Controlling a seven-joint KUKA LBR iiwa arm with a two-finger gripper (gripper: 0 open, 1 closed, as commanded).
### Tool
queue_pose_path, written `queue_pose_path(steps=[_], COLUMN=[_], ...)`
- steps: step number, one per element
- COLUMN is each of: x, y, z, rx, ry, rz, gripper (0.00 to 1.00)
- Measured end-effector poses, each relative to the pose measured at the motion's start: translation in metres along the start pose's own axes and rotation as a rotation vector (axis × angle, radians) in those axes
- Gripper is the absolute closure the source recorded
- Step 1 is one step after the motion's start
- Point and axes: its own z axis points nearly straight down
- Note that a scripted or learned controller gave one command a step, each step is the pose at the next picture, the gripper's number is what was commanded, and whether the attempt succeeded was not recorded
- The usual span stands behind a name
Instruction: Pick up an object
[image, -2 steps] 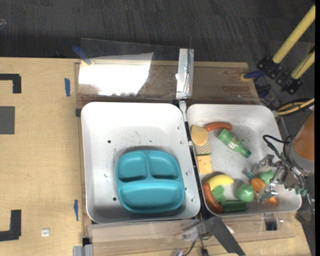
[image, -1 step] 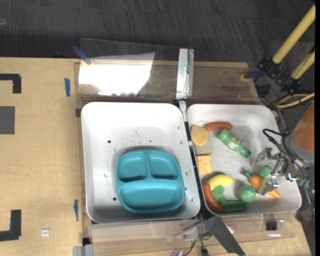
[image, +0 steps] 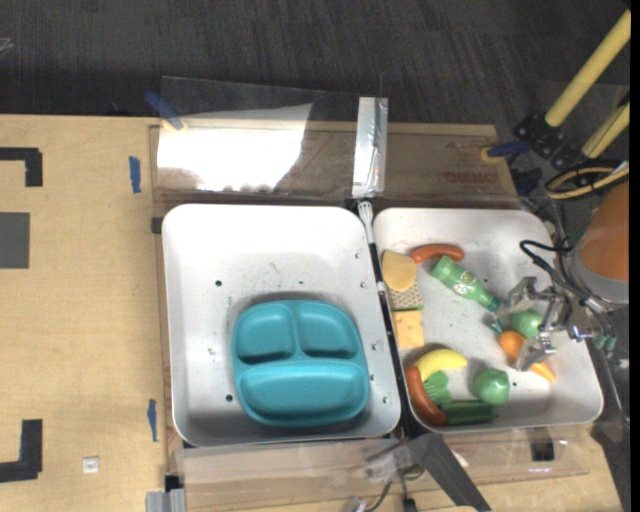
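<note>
The gripper (image: 535, 325) is down inside the right bin (image: 570, 400), toward that bin's three o'clock side, with the grey arm and its orange band (image: 612, 245) entering from the right edge of the view. Its metal fingers hang over a small cluster of play food: a carrot-like piece with an orange body and green top (image: 516, 335) lies directly at the fingertips, and a second small orange piece (image: 543, 371) sits just beside it at about five o'clock from the gripper. Whether the jaws stand open or closed I cannot tell; the metalwork and the toys overlap too much to read a gap, and nothing can be seen clearly pinched between the fingers. So by my judgement the pick is at the reach-and-close stage: the arm has a candidate under it, but no object is lifted and every item rests on the bin floor. The other candidates lie apart from the gripper: a green bottle-shaped piece (image: 462, 281) at ten o'clock from it, a red sausage (image: 437, 252) and a tan wedge (image: 398, 270) toward the bin's eleven o'clock corner, a yellow banana (image: 440, 363), and a green ball (image: 491, 384) near six o'clock. The left bin (image: 200, 250) holds a teal divided tray (image: 299, 360). Left to do: secure a grasp, then raise the thing clear.
</note>
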Motion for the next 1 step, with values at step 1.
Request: queue_pose_path(steps=[1], x=[-0.004], y=[0.0015], z=[-0.0132], rx=[0.0], ry=[-0.013], rz=[0.001], gripper=[1.0])
